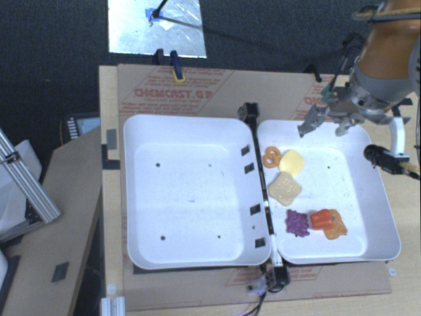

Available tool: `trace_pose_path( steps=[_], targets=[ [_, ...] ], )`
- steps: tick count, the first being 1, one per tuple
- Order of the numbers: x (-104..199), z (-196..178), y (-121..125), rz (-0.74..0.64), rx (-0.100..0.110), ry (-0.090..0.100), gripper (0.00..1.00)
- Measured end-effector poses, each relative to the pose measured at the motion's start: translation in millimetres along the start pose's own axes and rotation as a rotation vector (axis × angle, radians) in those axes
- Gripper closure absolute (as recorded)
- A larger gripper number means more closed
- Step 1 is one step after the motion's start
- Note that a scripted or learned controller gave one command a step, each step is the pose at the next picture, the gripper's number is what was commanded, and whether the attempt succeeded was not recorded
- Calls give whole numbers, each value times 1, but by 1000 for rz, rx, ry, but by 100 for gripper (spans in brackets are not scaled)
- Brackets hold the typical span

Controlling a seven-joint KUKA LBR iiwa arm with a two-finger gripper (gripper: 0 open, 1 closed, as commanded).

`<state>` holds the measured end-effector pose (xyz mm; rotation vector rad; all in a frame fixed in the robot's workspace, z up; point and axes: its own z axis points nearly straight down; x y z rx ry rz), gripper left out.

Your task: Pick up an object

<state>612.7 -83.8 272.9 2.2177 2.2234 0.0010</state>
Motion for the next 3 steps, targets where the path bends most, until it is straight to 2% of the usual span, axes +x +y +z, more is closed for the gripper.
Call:
trace_pose_path(
  steps=[1,2,3],
  targets=[
    [66,-140,-16,-7,-10,1,0],
    [112,-272,-56,-8,-17,4,0],
    [109,-274,-54,-6,-6,1,100]
  ],
)
